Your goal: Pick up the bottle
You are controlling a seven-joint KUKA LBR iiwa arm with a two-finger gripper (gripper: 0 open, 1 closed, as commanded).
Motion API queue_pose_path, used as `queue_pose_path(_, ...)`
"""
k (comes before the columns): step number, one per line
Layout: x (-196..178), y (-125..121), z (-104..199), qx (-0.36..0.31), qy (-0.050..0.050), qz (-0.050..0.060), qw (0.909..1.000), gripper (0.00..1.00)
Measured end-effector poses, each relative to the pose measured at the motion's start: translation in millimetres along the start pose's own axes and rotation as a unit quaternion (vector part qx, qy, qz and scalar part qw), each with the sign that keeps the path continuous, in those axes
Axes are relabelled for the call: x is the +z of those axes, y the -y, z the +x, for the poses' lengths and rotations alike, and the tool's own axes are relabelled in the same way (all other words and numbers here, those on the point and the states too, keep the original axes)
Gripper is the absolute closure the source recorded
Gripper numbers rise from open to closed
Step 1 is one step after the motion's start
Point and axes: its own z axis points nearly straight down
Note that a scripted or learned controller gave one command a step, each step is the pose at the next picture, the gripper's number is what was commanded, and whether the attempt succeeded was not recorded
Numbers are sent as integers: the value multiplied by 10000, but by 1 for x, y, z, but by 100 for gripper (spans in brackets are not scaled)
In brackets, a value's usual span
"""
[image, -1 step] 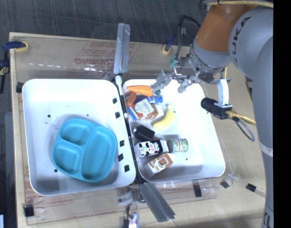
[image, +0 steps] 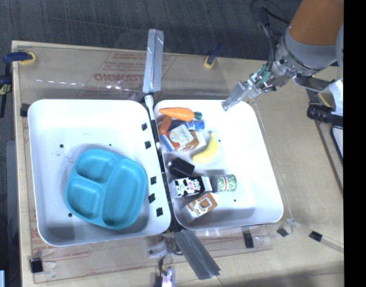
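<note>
I found the gripper (image: 226,105) above the right bin's (image: 264,160) far rim, well apart from the bottle (image: 222,183). I could not tell how its jaws stood.

A dark grey carpeted floor (image: 111,11) lies beyond the far edge of the pale wooden worktop (image: 302,178). A clear plastic sheet (image: 123,70) with faint red lettering covers much of the worktop under the two white bins. A blue clamp (image: 15,57) grips the far left corner and a smaller blue clip (image: 213,55) sits on the far edge. Black cables (image: 268,14) trail over the floor. The light is even, with soft shadows.
</note>
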Motion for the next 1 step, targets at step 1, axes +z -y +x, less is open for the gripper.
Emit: queue_pose_path(1, 72, -61, 41, -855, -12, 10, 9963, 0)
